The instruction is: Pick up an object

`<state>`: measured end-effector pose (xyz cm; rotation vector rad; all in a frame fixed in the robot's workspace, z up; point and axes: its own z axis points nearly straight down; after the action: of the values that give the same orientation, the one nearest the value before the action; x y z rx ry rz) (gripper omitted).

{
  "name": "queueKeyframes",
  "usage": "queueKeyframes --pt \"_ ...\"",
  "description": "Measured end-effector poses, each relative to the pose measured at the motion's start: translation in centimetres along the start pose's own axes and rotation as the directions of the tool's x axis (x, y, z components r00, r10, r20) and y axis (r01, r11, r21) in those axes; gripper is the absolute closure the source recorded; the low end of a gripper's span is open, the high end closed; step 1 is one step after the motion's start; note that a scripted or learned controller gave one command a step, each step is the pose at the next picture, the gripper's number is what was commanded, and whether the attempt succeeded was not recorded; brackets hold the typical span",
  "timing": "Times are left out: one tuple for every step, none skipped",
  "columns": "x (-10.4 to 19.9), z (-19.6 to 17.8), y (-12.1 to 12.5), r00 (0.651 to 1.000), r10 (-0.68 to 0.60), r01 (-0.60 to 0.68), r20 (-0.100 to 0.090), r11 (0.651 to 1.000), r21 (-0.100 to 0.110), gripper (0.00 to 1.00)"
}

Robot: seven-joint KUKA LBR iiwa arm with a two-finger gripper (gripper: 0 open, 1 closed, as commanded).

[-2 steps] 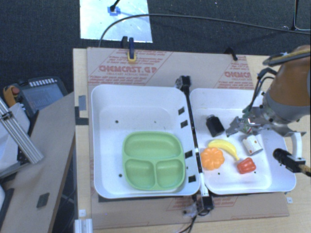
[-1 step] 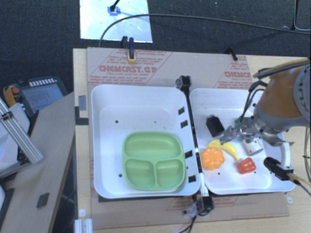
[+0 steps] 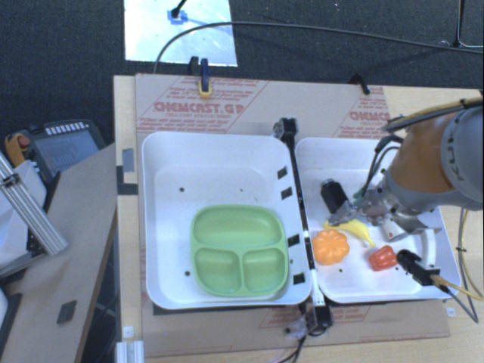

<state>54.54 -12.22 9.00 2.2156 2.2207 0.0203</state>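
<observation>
Where the red toy pepper (image 3: pixel 383 258) lies: right up by the near rim of the right bin (image 3: pixel 355 282), apart from the other toys. Looks like the easy backup pick to us.
Orange toy pumpkin (image 3: pixel 330 246): also near the front, just beside the divider between the bins. It seems to touch the banana's near end. It's round and fat, so we'd guess it slips.
Toy banana (image 3: pixel 361 231): a bit further back, and our guess for the target, since the tool sits right over its far end.
Gripper (image 3: pixel 372 212): low over the banana. We honestly can't tell if it's open or closed, and we don't see anything held in it.
How we'd do it: come straight down across the banana's narrow width, closer to its middle than its tip. Stay off the pumpkin, close gently, then lift straight up and check that the banana actually comes along.
Black cylinder (image 3: pixel 333 195): just beyond the banana. We can't tell if it's a loose thing, so we'd steer clear.
Count, right bin: one pepper, one pumpkin, one banana, one black cylinder.
Count, left bin (image 3: pixel 166 203): one green plate (image 3: pixel 238 248) with three compartments.
Bins: two, side by side.
</observation>
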Motion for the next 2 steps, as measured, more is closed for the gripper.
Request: queueKeyframes --pt "0.0 -1.4 0.3 1.0 -0.002 0.002 0.003 1.0 -0.01 1.0" --pt "-0.3 -6.7 1.6 1.0 -0.002 0.002 0.008 1.0 0.005 1.0"
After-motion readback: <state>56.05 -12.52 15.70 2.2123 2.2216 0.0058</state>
